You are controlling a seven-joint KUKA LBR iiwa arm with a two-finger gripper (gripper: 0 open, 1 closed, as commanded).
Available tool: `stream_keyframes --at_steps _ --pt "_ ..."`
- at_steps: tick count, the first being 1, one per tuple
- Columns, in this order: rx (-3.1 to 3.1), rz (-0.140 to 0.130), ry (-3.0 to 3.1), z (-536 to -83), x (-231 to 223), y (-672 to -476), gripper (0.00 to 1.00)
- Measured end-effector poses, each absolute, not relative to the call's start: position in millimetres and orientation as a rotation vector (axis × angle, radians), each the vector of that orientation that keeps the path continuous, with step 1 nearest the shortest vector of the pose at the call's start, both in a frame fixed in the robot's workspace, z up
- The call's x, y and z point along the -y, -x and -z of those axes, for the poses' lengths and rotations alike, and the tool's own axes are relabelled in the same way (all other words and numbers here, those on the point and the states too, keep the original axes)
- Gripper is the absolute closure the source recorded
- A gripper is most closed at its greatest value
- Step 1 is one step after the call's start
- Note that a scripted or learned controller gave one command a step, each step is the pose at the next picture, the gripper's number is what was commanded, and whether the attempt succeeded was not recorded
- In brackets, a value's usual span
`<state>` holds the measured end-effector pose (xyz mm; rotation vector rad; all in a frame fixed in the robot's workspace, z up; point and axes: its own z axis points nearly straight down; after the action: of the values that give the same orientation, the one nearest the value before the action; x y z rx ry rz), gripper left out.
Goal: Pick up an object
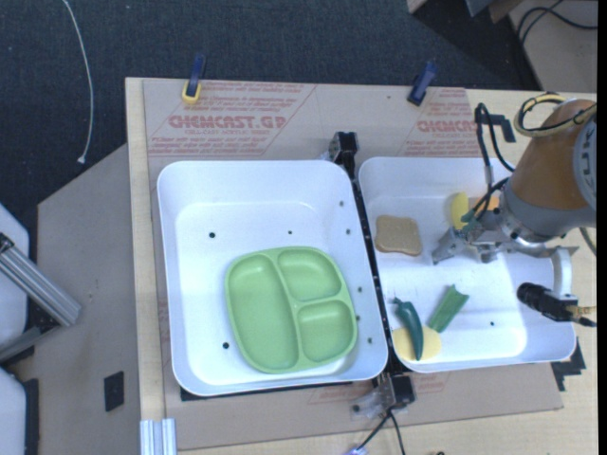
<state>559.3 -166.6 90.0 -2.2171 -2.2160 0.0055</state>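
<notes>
Left bin (180, 197) holds a green tray (289, 306); right bin (417, 173) holds toast (398, 236). Gripper (453, 247) grip unclear.

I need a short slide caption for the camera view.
Gripper hovers in right bin near toast; green tray in left bin.

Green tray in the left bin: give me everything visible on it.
The green tray is a pale green, plastic-looking plate with rounded corners and three compartments: one long section on its left and two smaller ones on its right. It lies flat, slightly rotated, on the floor of the left bin, toward the near side. Nothing sits in it.
</notes>
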Motion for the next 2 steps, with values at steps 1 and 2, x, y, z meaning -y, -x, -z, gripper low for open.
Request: stream_keyframes --at_steps 1,2 --pt "2.221 0.001 2.223 -104 167 -561.4 1.00" --pt "2.224 0.003 2.225 -147 171 -560.8 1.00"
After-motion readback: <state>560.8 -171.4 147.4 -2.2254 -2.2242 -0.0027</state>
